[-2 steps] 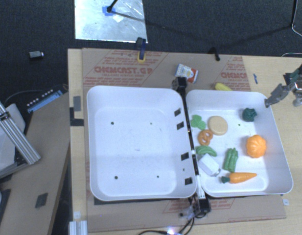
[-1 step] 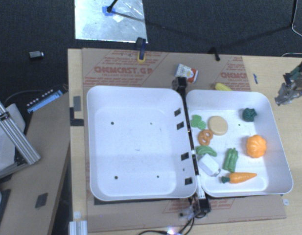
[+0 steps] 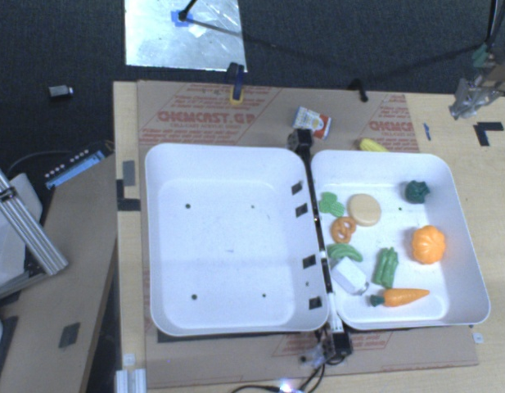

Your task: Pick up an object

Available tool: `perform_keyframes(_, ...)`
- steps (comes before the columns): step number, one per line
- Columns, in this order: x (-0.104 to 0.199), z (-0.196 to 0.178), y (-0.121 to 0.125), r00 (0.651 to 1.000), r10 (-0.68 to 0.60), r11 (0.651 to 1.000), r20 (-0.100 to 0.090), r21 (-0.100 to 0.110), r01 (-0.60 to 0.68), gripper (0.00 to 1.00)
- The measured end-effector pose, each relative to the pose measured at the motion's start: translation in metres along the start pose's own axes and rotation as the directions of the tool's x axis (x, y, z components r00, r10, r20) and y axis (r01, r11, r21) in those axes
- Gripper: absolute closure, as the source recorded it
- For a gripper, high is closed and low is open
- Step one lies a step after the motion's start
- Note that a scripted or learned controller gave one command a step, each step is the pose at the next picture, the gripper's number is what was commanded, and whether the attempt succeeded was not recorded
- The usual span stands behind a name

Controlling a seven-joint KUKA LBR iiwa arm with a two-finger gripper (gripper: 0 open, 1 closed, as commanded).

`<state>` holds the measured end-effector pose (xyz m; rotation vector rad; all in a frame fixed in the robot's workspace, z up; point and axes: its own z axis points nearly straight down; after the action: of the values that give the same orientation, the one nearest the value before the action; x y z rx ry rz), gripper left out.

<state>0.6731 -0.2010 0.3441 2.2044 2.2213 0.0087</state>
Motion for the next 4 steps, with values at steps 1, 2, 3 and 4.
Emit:
perform_keyframes(1,-0.006,-0.139,-0.003,1.000,0.001,1.000,0.002,-0.006,-0.001,1.00)
perform_keyframes(2,-0.006,-0.163,-0.002,1.000,0.002,1.000,-0.002,0.008,-0.002,1.00)
perform_keyframes(3,0.026,-0.175,-0.002,1.000,0.002,1.000,-0.003,0.008,-0.002,1.00)
perform_keyframes(4,-0.007,-0.192,-0.003,1.000,0.007,1.000,-0.002,0.008,-0.007,1.00)
